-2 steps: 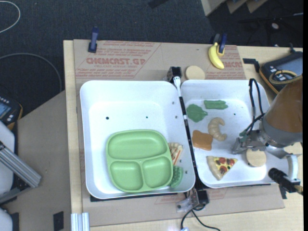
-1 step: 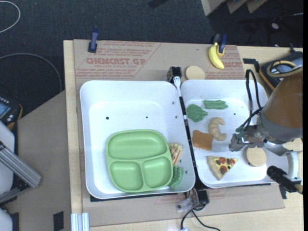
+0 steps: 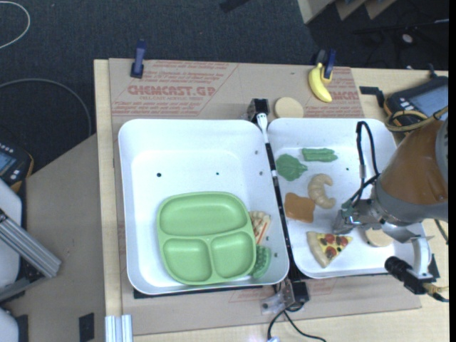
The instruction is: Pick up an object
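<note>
Dark blue carpet (image 3: 107, 20) lies all around a brown cardboard bench top (image 3: 178, 84) with red letters printed on it. Two shallow white bins sit side by side on that bench.

Start at the 9 o'clock side. The left white bin (image 3: 142, 155) holds a big light green plastic plate with three sections (image 3: 205, 237), down toward 6 o'clock in that bin. Just beside the plate's right edge is a small pile of toy fries (image 3: 260, 225), and a little dark green toy piece (image 3: 261, 261) lies just below them.

Next comes the right white bin (image 3: 285, 130). Near its 12 o'clock side lies a long green toy vegetable (image 3: 318, 154), and a leafy green toy piece (image 3: 289, 167) is close by at its lower left. Below them are a tan toy croissant (image 3: 322, 189) and an orange toy block (image 3: 299, 208). A toy pizza slice with red dots (image 3: 328, 245) lies near the 6 o'clock edge.

Over at 3 o'clock, the grey arm with the orange band (image 3: 420, 177) reaches into this bin. Its two-finger gripper (image 3: 348, 221) hangs low, right above the pizza slice and just beside the croissant. I cannot tell if it is open or closed, and nothing can be seen held in it.

A yellow toy banana (image 3: 320, 84) and a round tan disc (image 3: 288, 107) rest on the bench past the bins, toward 12 o'clock.
</note>
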Action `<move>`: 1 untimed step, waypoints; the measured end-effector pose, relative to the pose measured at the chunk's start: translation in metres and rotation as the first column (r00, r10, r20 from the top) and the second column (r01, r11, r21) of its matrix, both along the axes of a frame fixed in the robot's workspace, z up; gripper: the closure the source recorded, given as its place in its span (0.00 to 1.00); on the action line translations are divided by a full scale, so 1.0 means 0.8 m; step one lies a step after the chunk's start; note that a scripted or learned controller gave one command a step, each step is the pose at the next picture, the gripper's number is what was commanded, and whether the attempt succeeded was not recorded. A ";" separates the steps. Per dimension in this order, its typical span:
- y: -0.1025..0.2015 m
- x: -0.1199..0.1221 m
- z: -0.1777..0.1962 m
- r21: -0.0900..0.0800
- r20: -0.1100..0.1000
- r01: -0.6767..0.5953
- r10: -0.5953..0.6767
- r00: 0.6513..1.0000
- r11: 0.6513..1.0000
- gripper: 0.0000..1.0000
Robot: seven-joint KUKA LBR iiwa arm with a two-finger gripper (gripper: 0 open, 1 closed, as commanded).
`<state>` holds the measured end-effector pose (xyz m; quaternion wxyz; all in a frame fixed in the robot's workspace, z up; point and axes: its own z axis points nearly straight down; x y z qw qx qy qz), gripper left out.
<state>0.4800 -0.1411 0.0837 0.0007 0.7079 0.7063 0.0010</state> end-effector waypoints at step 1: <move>0.140 0.002 0.133 0.002 0.008 -0.014 0.014 1.000 1.000 1.00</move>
